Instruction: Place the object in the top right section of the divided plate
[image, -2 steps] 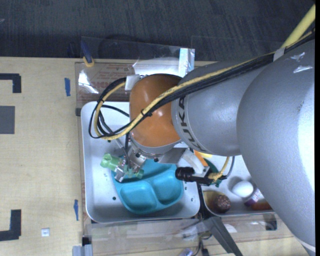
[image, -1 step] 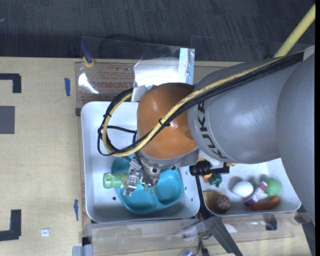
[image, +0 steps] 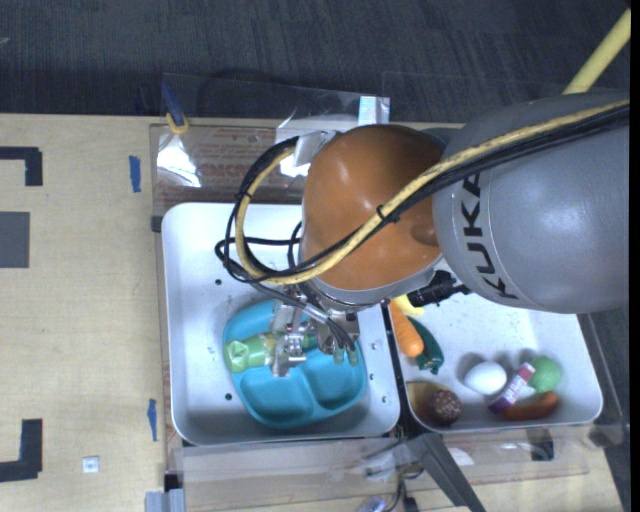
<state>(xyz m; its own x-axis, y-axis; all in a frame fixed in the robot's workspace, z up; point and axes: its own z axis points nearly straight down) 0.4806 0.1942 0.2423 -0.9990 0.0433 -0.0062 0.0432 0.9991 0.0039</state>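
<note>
Grey and bulky, the KUKA arm (image: 540, 210) fills the upper right of the frame, its orange band (image: 370, 215) sitting over the middle, with black and yellow cables (image: 262, 262) looping off to the left. Below it lies the wooden bench (image: 75, 300), pale, with black markings and blue tape tabs at the left edge. Two white bins sit side by side: the left bin (image: 190, 320) in the centre of the frame and the right bin (image: 580, 395) toward the lower right.

In the left bin rests a blue divided plate (image: 290, 395), near the bin's lower middle. The gripper (image: 292, 350) hangs right over the plate's upper part, its metal fingers pointing down. Whether those fingers are spread or closed cannot be told, since the wrist hardware crowds them. A pale green object (image: 245, 352), round at the left end and narrowing toward the gripper, lies on the plate's upper left part, just beside the fingertips; contact with them cannot be made out.

In the right bin, a toy carrot (image: 408, 335) with a green top lies near the upper left corner. Along the bottom sit a dark brown round item (image: 445, 405), a white egg (image: 487, 378), a green ball (image: 546, 373) and a reddish sausage-like piece (image: 525, 405), close together.
</note>
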